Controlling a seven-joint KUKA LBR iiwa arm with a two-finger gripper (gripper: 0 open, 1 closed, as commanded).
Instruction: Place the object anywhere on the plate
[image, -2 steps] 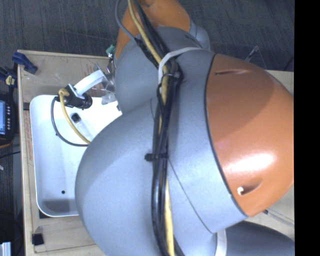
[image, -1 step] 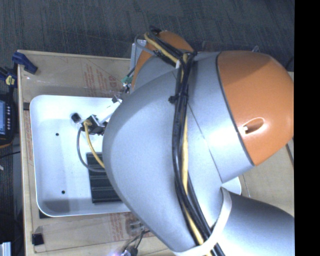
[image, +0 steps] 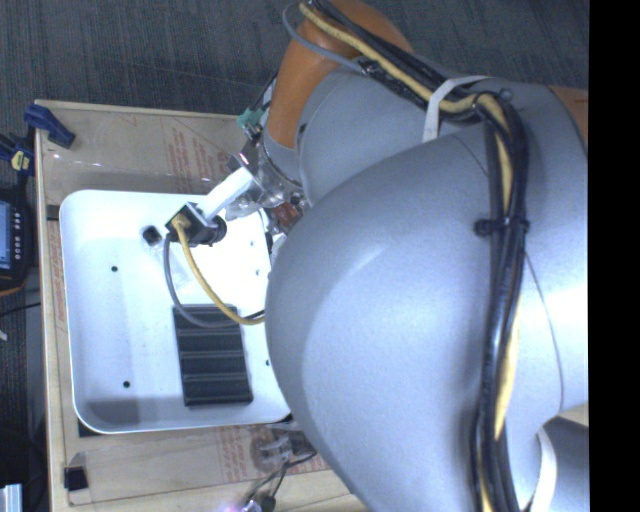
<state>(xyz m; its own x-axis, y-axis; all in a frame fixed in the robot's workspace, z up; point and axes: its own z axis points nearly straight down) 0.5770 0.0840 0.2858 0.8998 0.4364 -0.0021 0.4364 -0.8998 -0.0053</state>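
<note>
Arm: nearest my camera is the big grey rounded arm casing (image: 420, 330). It covers the centre and right of my view, and black and yellow cables are strapped along it.
Orange band: the orange band (image: 300, 85) sits at the top of my view, where the arm narrows toward the wrist.
Gripper: the two-finger gripper (image: 262, 192) shows as a metal body just under the orange band, over the upper right part of the bin. I cannot tell from here whether it is wide or narrow, or whether it holds anything.
Bin: the shallow white plastic bin (image: 75, 300) lies on the left of my view. Its right side is hidden behind the arm.
Object: the black ribbed rectangular slab (image: 212, 355) lies flat on the bin floor in the lower middle. Its lower end is near the bottom wall, and it is apart from the gripper.
Small item: a small black lump (image: 152, 236) rests on the upper left of the bin floor, well apart from the slab. It is too small for me to tell what it is.
Bench: the pale wooden board with red print (image: 150, 150) runs around the bin.
Clamp: a blue clamp (image: 47, 122) sits at the board's upper left corner.
Left edge: a dark device with a blue-lit screen (image: 8, 235) stands beside the bench.
</note>
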